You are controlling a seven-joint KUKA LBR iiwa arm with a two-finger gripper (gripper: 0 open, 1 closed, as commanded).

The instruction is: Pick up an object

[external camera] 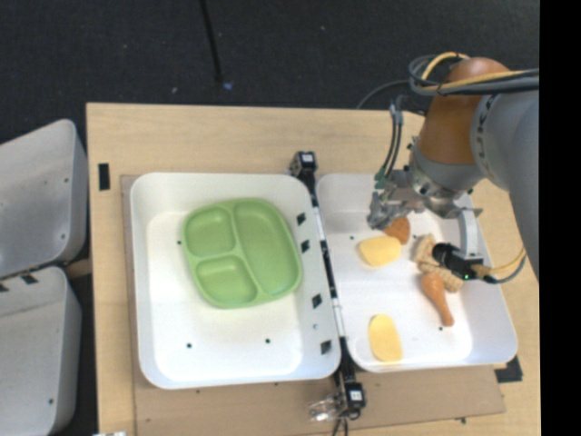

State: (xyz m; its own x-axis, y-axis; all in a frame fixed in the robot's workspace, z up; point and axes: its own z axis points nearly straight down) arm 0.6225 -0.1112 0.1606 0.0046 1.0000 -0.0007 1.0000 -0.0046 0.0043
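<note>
Orange-brown lump (398,229) sits in the right bin (490,334) near its far side, directly under the pincer (392,209), touching the yellow piece (379,251) on its near-left. Whether the pincer is spread or pinching, I cannot tell.

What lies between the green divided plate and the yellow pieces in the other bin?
In the camera view, the two bins' adjoining white rims with black clips lie between the green plate and the yellow pieces.
</note>
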